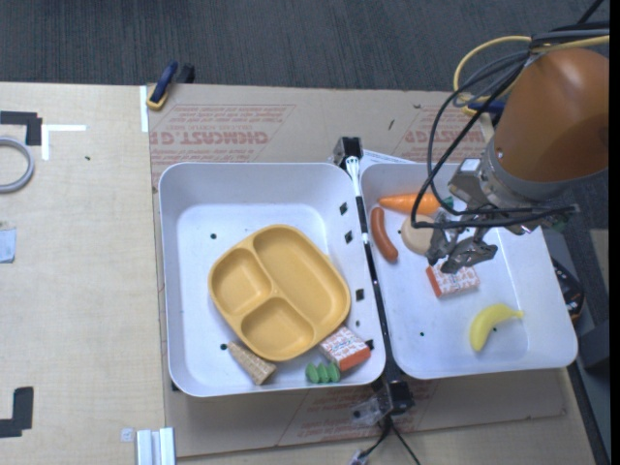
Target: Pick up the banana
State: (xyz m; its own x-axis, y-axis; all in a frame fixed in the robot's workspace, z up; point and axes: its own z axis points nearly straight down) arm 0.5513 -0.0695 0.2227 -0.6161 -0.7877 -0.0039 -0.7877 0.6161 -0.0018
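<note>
Across the tabletop (77,289) we see the banana (492,325) lying ungrasped in the right bin (542,352), while the jaws (463,257) hover over a red-and-white box (453,281), their state unclear.

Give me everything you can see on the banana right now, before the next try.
The banana is small, bright yellow and curved, with a smooth, plastic-like look and a dark tip at one end. It lies flat on the floor of the right bin, toward the near right corner, apart from the other items. Nothing touches it. The pincer hangs over a red-and-white box up and to its left.
</note>
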